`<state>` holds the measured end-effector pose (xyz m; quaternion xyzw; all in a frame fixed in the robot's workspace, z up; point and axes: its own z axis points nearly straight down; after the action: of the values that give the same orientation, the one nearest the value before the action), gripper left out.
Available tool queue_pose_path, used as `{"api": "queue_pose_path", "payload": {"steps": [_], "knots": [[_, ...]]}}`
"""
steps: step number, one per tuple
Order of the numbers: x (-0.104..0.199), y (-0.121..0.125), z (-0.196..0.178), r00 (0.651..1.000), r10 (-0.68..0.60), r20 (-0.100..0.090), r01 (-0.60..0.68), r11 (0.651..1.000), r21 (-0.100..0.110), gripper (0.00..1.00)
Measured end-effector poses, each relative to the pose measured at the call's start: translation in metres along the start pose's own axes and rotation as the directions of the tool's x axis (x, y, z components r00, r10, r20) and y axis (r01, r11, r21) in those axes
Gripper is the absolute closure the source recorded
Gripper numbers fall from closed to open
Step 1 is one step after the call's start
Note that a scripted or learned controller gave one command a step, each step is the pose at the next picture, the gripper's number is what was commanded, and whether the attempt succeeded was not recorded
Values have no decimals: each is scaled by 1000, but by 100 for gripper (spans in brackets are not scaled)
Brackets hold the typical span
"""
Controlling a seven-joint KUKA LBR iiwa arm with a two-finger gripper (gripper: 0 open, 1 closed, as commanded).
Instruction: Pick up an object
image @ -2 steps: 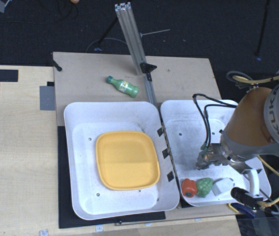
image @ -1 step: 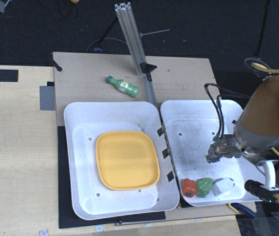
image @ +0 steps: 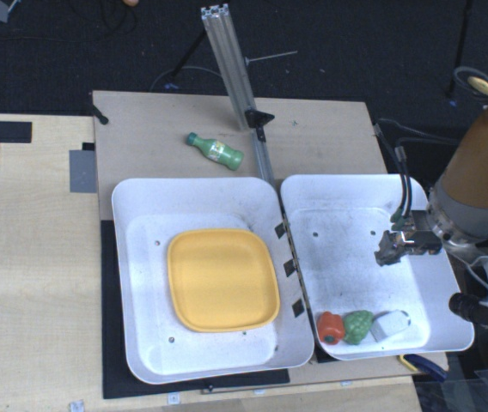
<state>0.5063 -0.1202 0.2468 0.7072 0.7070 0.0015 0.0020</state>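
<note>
1. You see the dark two-finger gripper [image: 390, 251] over the right white bin [image: 347, 230]; you cannot tell its state.
2. Your red round object [image: 330, 327], green lumpy object [image: 358, 325] and white block [image: 390, 324] touch along that bin's near edge.
3. A square yellow plate [image: 223, 279] lies in the left bin [image: 141, 221].

plate [image: 223, 279] in left bin [image: 132, 204] | bottle [image: 215, 150] behind bins

The bench [image: 330, 136] carries two white bins side by side — left bin [image: 132, 230], right bin [image: 338, 196] — and a green bottle [image: 215, 151] lying behind them.
</note>
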Motion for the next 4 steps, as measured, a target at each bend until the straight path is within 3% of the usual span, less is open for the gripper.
{"api": "queue_pose_path", "payload": {"steps": [1,3,4], "knots": [[-1,0,-27,1000,0,0,0,1000,3,100],[88,29,-5,1000,-3,-1,3,1000,7,100],[126,54,7,1000,-2,-1,2,1000,7,100]]}}
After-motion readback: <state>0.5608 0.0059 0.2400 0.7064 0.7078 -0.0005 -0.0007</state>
